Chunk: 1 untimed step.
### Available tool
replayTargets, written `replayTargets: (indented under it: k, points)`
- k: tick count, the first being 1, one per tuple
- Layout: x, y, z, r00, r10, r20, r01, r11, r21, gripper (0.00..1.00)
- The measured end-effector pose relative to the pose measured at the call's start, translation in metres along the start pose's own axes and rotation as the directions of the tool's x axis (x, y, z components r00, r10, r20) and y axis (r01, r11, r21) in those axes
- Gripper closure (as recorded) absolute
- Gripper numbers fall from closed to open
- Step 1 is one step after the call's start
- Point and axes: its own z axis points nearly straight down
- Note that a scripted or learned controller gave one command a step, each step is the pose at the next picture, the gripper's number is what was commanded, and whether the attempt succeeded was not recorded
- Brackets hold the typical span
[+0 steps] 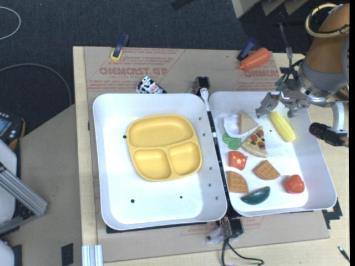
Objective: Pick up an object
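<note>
While the gripper (281, 101) hangs over the far end of the right bin (316, 165), nothing is seen between its fingers, which are spread wide.
Corn cob (282, 126): laid just below the gripper, tilted, apart from both fingers.
Pizza slice (255, 142): placed left of the corn, beside a white wedge (244, 122).
Other items: red block with star (237, 160), waffle (237, 182), toast piece (267, 170), tomato (294, 184), dark green piece (255, 195), green leaf (232, 142).
Left bin (111, 165): occupied by a yellow divided plate (163, 147).
Bench (89, 71): an orange carrot (254, 59) is set beyond the bins.
</note>
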Motion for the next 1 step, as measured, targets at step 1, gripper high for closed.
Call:
replayTargets:
  k: [1]
  points:
    - [-0.0073, 0.0057, 0.0538, 1.000, 0.001, 0.000, -0.001, 1.000, 0.001, 0.00]
